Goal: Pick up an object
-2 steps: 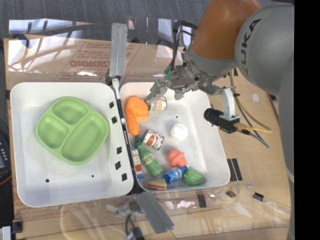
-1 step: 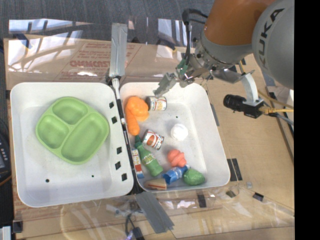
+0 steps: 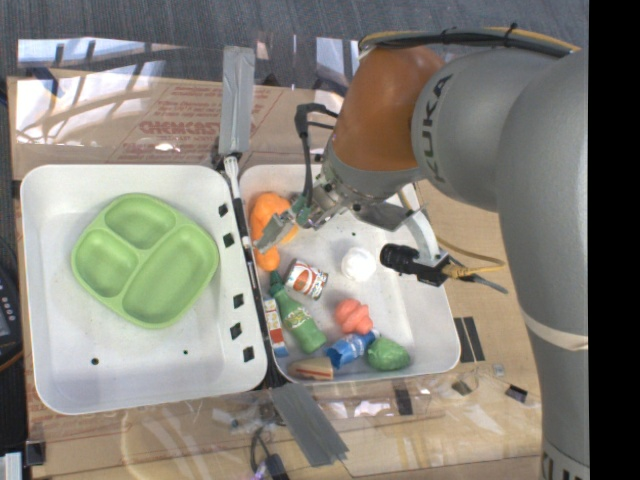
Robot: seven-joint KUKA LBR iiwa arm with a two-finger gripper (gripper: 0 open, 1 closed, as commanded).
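My gripper [image 3: 288, 220] is low in the right bin [image 3: 428, 313], near its upper left corner. It sits right over an orange rounded toy [image 3: 265, 212] that lies against the bin's left wall, and it covers part of the toy. Whether the toy is gripped is hidden from here. Loose in the same bin lie a small red-and-white can [image 3: 306, 280], a green bottle [image 3: 300, 325], a pink lumpy toy [image 3: 352, 315], a blue item [image 3: 350, 350], a green lump [image 3: 388, 354], a white round piece [image 3: 358, 263] and a flat bun-like toy [image 3: 312, 370].
The left bin [image 3: 50, 208] holds a green divided plate [image 3: 146, 258]. The grey arm with its orange band [image 3: 385, 108] arches over the right bin's back and right side. A black fitting with cables [image 3: 412, 260] hangs above the bin's right half.
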